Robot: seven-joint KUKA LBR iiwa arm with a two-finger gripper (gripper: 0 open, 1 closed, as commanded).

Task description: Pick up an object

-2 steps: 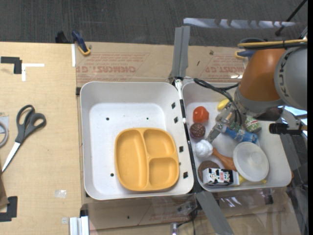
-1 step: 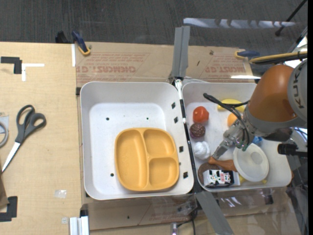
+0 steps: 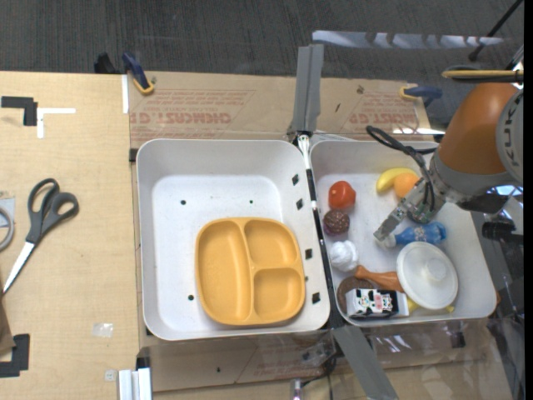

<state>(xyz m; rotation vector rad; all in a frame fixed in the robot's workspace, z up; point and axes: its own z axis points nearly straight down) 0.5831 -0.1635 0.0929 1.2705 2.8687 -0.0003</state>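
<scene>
Black-and-white carton (image 3: 370, 303) lies at the right bin's (image 3: 475, 311) near edge, beside a white bowl (image 3: 426, 274). Gripper (image 3: 388, 233) hangs mid-bin, fingers slightly parted and holding nothing, beside a blue object (image 3: 423, 234), below the banana (image 3: 394, 178).

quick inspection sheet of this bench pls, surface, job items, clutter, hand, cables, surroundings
surface: wooden bench bearing two white bins, left bin and right bin
job's things: right bin holds tomato, banana, brown ball, white bowl, blue object, carrot, small carton
clutter: yellow divided tray in left bin; scissors on bench
grippers: hand low over the right bin, nothing seen between its fingers
cables: black cable near the arm
surroundings: dark floor behind
</scene>
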